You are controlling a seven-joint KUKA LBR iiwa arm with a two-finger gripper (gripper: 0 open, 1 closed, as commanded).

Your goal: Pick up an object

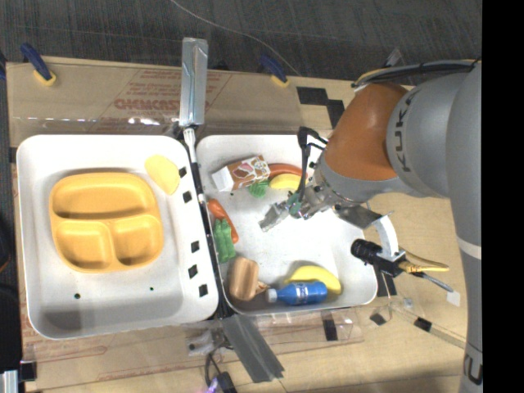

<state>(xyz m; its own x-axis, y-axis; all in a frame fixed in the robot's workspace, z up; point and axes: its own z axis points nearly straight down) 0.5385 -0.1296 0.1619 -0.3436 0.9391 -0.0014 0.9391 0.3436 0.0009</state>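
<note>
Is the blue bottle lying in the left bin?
No, the blue bottle lies in the right bin, beside a banana.

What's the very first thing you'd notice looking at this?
The big grey arm with its orange band reaches in from the right over the right bin, its tool above the bin's middle. Next, the yellow tray fills much of the left bin. Bright toys crowd the right bin: a blue bottle and a banana near its front edge.

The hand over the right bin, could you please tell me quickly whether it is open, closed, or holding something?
Hand: cannot be told; it hangs above the right bin's floor, with nothing visibly between its tips.
</note>
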